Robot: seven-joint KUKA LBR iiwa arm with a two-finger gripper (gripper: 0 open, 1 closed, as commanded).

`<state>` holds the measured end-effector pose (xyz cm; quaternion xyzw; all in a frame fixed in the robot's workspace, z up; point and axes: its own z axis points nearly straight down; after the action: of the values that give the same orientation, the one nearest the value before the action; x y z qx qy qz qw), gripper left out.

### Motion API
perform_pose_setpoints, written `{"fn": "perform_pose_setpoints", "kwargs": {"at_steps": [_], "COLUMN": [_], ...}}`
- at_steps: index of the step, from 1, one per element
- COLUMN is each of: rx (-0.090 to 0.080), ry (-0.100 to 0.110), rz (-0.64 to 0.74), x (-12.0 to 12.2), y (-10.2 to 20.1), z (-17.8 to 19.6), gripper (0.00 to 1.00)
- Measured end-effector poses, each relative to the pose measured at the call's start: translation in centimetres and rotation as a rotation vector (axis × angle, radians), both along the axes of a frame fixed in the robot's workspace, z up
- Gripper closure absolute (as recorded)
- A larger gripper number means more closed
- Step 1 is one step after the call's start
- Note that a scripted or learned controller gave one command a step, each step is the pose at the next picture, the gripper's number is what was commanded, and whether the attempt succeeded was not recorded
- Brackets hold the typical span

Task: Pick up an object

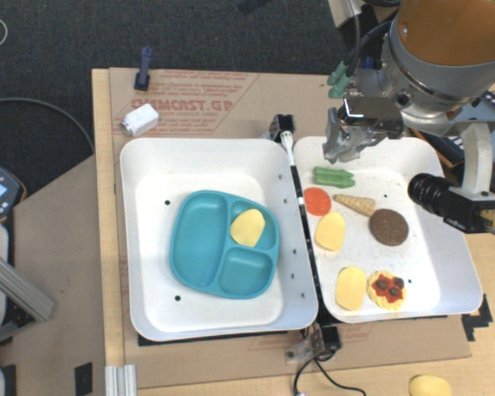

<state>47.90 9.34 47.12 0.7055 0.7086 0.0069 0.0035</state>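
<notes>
Cardboard (198, 97) printed in red with what we read as "MCAST" lies under both bins, where we see the gripper (344, 148) hanging with spread fingers, gripping nothing, just above a green bean pod (333, 175) in the right bin (445, 246), while the left bin (148, 221) holds a teal plate (210, 250).

Both white bins (140, 221) look like smooth plastic with a slight sheen. The teal divided plate (200, 246) at about nine o'clock from the toy foods looks matt plastic. The bench board (231, 97) is dull brown cardboard (printed lettering on it). The gripper (345, 148) looks like bare grey metal.
</notes>
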Motion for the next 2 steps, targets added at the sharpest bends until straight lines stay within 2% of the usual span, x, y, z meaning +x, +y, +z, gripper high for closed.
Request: {"fn": "perform_pose_setpoints", "kwargs": {"at_steps": [1,2], "rx": [-0.008,-0.006], "ry": [0.029,0.002], "rz": [-0.012,-0.010], "x": [-0.1,0.1], "y": [-5.6,-10.1], "z": [-13.7,-3.8], "gripper": [1.00,1.00]}}
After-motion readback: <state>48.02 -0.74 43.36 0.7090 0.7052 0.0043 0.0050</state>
